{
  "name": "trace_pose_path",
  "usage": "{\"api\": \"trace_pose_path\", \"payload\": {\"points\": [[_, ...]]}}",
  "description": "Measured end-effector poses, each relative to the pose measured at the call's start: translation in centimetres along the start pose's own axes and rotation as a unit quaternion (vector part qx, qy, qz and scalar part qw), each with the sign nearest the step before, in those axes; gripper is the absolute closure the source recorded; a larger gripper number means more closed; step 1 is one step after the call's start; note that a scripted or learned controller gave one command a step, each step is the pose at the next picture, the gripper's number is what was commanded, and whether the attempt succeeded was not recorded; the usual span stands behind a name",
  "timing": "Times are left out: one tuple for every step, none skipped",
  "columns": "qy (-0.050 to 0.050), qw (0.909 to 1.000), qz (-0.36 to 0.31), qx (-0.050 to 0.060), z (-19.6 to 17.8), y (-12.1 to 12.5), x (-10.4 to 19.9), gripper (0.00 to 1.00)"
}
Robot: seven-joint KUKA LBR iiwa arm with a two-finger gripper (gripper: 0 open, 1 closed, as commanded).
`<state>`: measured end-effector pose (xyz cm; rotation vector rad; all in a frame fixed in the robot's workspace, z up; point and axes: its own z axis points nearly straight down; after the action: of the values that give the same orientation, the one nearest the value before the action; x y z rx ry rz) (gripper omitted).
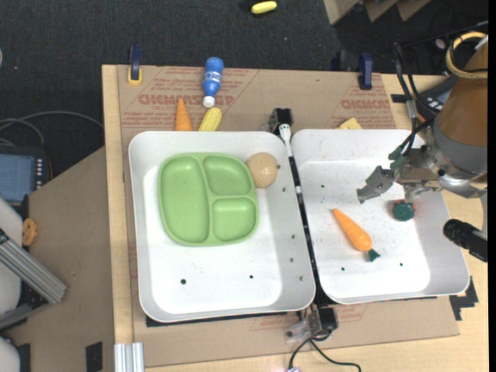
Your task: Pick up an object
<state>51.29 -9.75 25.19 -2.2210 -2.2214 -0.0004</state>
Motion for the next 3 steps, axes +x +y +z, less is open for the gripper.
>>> {"api": "trace_pose_path", "payload": {"points": [[0.001,1.0,0.0,0.004,13.4,2.8,-0.7,0.0],[0.001,1.0,0.001,0.003,17.0,1.1,-0.7,0.0],[-0.001,1.0,0.001,-0.001,15.7,1.3,-0.8,1.0]]}}
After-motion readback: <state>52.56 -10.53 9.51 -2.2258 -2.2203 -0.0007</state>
